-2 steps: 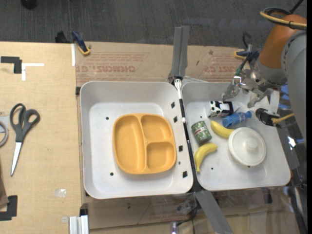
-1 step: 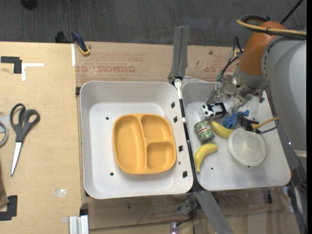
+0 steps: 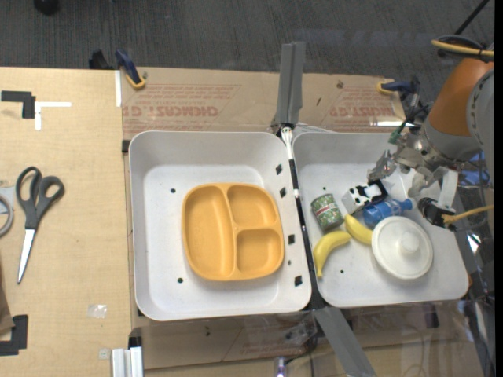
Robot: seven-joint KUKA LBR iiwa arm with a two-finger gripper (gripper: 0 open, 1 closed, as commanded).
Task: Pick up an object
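Looked down from above the bench at a slant, fixed, facing away across it toward the dark floor at the far side. Stood well back, wide enough to take in both white bins: left bin [image 3: 149, 234] and right bin [image 3: 330, 159], side by side. Also caught the wooden bench [image 3: 71, 289] to the left. Saw the arm [image 3: 460, 100] enter from the right.

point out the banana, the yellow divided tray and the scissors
banana [image 3: 334, 243], camera view, on the middle of its curved body in the right bin
yellow divided tray [image 3: 206, 230], camera view, on the floor of its large left compartment
scissors [image 3: 38, 190], camera view, on the black handle loops
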